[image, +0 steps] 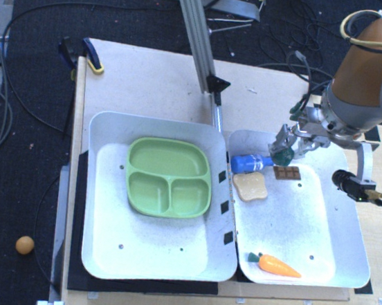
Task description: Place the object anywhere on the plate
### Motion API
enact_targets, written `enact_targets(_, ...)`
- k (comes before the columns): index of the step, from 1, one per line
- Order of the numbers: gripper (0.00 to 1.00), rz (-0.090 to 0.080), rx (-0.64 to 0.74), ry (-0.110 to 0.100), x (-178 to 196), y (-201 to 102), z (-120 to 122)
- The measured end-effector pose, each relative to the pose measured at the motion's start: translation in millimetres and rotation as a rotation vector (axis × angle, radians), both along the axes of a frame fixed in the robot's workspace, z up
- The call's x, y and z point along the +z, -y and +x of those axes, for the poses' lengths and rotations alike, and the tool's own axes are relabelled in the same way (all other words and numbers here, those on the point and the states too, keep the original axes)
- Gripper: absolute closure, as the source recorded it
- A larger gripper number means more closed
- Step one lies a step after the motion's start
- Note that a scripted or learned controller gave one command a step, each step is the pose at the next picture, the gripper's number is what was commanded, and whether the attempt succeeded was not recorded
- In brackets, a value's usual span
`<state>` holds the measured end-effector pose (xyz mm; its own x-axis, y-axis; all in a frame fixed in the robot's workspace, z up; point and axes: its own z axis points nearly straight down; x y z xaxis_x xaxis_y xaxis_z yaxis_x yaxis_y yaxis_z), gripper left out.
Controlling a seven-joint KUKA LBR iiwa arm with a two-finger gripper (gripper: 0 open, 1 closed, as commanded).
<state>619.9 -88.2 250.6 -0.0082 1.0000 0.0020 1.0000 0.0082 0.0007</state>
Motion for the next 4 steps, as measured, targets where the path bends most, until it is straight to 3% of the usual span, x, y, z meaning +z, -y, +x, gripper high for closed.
enact_targets(2,1.0,0.0,0.0,-0.003,-22.2,-119.1,-12.3)
enact_targets(3,1.0,0.0,0.001,0.0,-11.7,-173.4,-17.1)
enact_targets(4,1.0,-0.002,-0.002,-0.004,-18.1,-206.0,-41.7)
